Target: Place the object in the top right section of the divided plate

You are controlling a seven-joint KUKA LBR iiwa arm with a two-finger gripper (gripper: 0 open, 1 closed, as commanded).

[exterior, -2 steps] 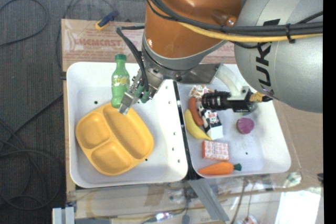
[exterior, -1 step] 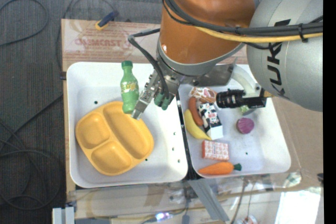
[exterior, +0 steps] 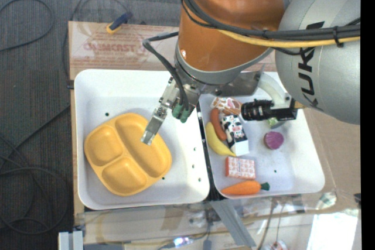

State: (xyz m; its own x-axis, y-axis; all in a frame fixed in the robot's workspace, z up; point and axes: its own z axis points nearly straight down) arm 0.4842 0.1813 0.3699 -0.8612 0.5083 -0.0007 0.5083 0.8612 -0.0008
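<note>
A glossy yellow divided plate [exterior: 128, 154], rounded and moulded into three shallow sections, lay tilted in the left white bin [exterior: 99, 91]. The gripper [exterior: 151, 132], slim and metallic with green parts at its base, reached down over the plate's upper right section, its tip just at the plate's surface; whether its fingers were apart or together could not be told, and nothing was visible between them. Above it bulged the arm's smooth orange band [exterior: 231, 9], with black cables looped around it.

The right bin [exterior: 307, 170] held a scatter of toy foods, all well apart from the plate: a curved yellow banana [exterior: 215, 141], a reddish sausage shape [exterior: 217, 120] beside it, a small black-and-white boxy piece [exterior: 237, 130], a flat pink speckled square [exterior: 241, 167], an orange carrot [exterior: 241, 188] with a dark stub end, and a round purple item [exterior: 273, 140]. A black cylindrical part [exterior: 258, 109] jutted over that bin. Both bins rested on a brown cardboard sheet [exterior: 111, 50] on the counter
</note>
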